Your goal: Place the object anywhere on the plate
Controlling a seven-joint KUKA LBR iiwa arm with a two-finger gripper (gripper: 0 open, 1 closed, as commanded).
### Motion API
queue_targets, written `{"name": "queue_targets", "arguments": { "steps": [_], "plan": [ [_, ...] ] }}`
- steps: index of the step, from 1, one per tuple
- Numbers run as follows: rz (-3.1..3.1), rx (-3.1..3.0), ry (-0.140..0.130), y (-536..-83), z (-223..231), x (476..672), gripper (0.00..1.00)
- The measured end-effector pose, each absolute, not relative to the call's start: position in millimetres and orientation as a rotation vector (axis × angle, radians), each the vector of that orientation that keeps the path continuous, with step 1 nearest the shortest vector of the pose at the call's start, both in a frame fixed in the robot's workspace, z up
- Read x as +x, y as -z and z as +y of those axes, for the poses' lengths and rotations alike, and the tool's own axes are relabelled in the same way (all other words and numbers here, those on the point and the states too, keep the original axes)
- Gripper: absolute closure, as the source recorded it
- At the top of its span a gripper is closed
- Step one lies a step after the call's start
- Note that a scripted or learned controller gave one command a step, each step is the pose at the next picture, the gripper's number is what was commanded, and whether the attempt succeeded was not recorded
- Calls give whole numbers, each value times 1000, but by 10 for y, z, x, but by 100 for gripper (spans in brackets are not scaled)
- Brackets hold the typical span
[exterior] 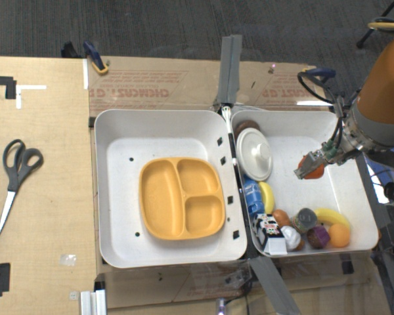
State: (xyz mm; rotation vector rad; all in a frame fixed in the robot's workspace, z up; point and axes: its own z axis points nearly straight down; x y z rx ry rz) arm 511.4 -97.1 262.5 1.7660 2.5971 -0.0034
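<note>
An orange-yellow plate (182, 197) with three compartments lies in the middle of the left bin (111, 176). My gripper (310, 166) hangs over the upper middle of the right bin (364, 195), well to the right of the plate. A small red-orange object (316, 170) sits between its grey fingers, which are shut on it. The object appears lifted off the bin floor.
Along the right bin's left wall sit a white round bowl (254, 153), a blue item (251, 199) and a yellow one (266, 195). A banana (331, 216), an orange (340, 236), a purple ball (318, 236) and other small items crowd its front. Scissors (16, 169) lie on the bench at left.
</note>
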Motion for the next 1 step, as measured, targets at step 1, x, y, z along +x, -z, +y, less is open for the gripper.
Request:
{"name": "queue_targets", "arguments": {
  "steps": [1],
  "plan": [
    [2694, 1616, 2, -2225, -276, 5004, 100]
  ]
}}
